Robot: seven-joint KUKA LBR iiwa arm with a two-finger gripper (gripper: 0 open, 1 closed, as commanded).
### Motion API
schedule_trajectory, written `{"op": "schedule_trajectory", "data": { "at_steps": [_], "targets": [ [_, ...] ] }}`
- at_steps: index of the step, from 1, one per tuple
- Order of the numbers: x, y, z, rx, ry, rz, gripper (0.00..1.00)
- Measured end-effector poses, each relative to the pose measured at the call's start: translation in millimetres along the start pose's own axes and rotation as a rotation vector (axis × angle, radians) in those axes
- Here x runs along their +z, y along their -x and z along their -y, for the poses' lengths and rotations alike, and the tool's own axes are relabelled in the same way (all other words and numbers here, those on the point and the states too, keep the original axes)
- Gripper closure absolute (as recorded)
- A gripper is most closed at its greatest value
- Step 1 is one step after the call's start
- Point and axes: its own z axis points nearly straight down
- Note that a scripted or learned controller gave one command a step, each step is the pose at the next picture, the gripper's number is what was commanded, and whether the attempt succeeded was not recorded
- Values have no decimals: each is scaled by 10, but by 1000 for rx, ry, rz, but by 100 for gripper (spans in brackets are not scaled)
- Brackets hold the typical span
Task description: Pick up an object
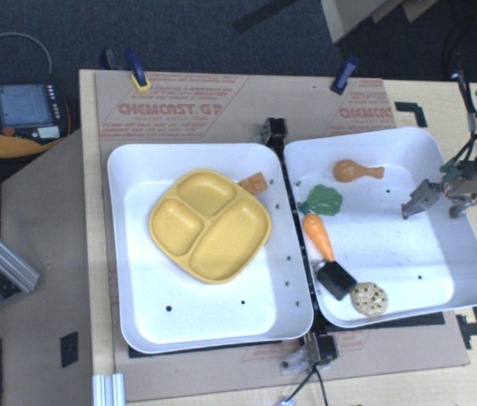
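In the right bin [441,260], a tan drumstick [357,172] lies near the back. A green leafy piece [321,200], an orange carrot [318,237], a black block [335,279] and a speckled cookie [369,299] line its left side. My gripper [432,212] hangs over the bin's right part, beside the right wall. It is open, with nothing between its fingers. It stands well to the right of the drumstick and apart from every object.
The left bin [137,294] holds a yellow divided plate [211,224], with a small brown block [254,183] at the plate's back right edge. Blue clamps [139,73] [343,74] grip the board's far edge. A pendant [20,108] lies off the bench at left.
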Motion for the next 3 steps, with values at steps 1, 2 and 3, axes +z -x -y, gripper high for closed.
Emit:
{"op": "schedule_trajectory", "data": {
  "at_steps": [1, 2, 3],
  "targets": [
    [-64, -4, -27, -3, 12, 3, 0],
    [400, -89, -32, -3, 7, 1, 0],
    [1022, -154, -51, -3, 6, 0, 0]
  ]
}}
